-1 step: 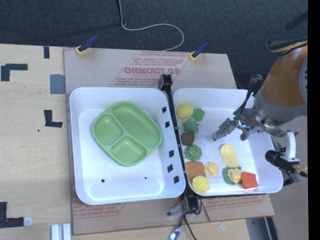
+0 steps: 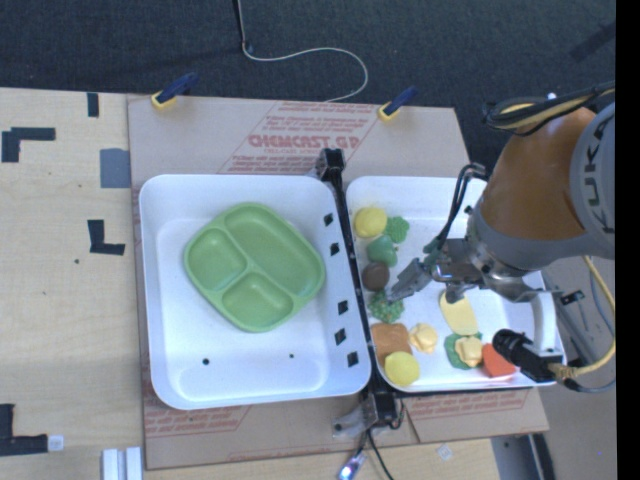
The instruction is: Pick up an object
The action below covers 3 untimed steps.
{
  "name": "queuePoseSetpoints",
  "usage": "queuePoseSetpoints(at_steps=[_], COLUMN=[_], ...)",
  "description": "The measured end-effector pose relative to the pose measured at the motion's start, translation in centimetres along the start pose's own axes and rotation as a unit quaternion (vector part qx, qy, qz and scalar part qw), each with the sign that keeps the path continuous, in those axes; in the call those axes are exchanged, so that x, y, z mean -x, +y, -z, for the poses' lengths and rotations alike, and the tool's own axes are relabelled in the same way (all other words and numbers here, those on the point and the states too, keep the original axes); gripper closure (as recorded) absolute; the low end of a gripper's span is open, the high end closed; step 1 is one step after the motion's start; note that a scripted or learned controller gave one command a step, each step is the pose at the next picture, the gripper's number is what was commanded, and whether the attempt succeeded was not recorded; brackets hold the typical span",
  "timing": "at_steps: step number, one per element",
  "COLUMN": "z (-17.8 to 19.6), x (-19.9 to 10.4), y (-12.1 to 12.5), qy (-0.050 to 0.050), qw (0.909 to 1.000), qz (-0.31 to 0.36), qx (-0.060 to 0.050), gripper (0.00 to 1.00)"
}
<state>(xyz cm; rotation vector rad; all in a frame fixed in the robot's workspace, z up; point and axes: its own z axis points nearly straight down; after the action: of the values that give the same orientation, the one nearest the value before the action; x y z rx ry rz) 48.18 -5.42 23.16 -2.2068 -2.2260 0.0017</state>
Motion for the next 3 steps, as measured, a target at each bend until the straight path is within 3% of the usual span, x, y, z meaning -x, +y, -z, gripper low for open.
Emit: queuePoseSetpoints(at_steps=[1,2,3], z=[0.7,11.5,1.9], x=[0.5,-8.2,-3.3], y=[0.1,1.3,4.2], qy=[-0.002,-0.001,-0.004], qw=[1.0000,1.0000,1.0000], qz=[-0.003,0.001,-0.006], qx=[-0.002,0.007,-0.003], gripper=[1.00,1.00,1.00])
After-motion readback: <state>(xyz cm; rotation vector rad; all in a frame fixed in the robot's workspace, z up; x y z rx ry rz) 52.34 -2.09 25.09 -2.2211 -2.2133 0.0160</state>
